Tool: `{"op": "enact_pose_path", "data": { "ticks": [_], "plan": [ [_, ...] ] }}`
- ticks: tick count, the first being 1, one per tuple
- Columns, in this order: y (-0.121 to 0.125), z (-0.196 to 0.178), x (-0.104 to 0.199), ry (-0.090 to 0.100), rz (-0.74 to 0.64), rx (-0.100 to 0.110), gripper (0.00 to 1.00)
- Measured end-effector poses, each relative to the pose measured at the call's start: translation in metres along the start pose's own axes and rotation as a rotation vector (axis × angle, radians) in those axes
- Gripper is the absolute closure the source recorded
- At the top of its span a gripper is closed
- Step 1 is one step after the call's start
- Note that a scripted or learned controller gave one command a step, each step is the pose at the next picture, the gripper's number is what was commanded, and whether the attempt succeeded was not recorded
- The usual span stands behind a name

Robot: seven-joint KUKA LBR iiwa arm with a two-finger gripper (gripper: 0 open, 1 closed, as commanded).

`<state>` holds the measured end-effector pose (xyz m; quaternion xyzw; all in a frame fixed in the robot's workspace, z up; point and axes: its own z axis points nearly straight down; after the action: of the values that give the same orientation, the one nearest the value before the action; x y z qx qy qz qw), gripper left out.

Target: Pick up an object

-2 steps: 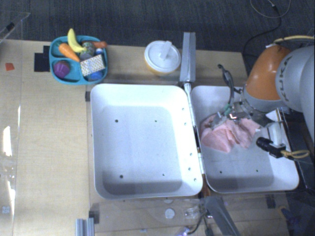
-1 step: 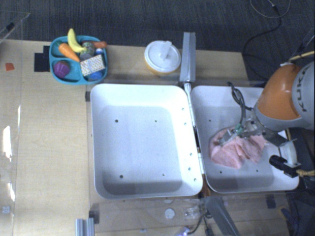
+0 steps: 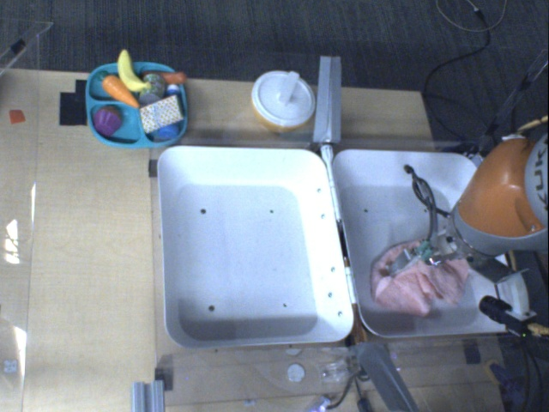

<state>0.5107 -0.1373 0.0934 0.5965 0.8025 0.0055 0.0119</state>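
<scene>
Down at five o'clock in the right bin [image 3: 377, 178]: pink cloth [image 3: 412, 288], crumpled, soft and light, likely to sag and drape once lifted. Best pinched at a raised fold near its top, not the flat edge. Pressed onto its upper edge, gripper [image 3: 426, 256]; opening impossible to judge from here. At nine o'clock, left bin [image 3: 171, 230]. Farther, toward eleven, blue tray [image 3: 94, 131] of toy food; at twelve, a white lidded cup [image 3: 283, 99].

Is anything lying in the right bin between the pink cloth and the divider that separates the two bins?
No. In the camera view the pink cloth sits under the tool, and the right bin floor from it to the divider is bare white.
</scene>
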Motion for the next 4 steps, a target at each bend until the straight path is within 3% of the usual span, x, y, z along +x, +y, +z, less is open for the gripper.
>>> {"op": "enact_pose_path", "data": {
  "ticks": [1, 2, 3, 4],
  "plan": [
    [-0.002, -0.001, 0.046, -0.001, -0.065, -0.003, 0.0],
    [0.067, 0.002, 0.027, 0.003, 0.396, 0.004, 0.0],
    [0.07, -0.011, 0.026, -0.002, 0.387, -0.005, 1.0],
    [0.068, 0.001, -0.006, 0.004, 0.54, 0.005, 1.0]
  ]
}}
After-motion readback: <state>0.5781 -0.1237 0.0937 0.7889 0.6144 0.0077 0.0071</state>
